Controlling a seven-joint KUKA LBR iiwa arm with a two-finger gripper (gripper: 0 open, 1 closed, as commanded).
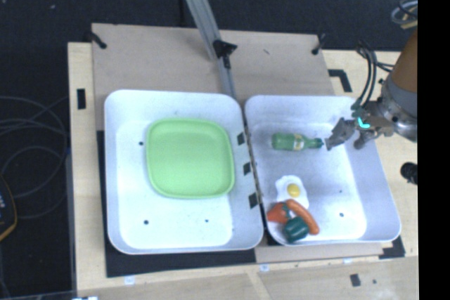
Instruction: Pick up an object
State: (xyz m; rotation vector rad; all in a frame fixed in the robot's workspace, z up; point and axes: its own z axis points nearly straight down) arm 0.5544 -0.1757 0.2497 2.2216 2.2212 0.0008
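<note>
Right bin (pixel 365 214): bottle (pixel 297 143) beside fingers (pixel 339 134)

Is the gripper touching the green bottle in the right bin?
Cannot tell. In the camera view, the gripper sits right at the cap end of the bottle, with no plain gap or contact visible between them.

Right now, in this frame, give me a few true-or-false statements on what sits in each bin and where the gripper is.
1. The green plate lies in the left bin. True.
2. The green bottle stands upright. False: it lies on its side in the right bin.
3. The gripper hangs over the left bin. False: it is over the right bin, near the bottle's cap end.
4. The fried egg lies nearer the front than the bottle. True.
5. The carrot rests on the plate. False: it is in the right bin's front corner.
</note>
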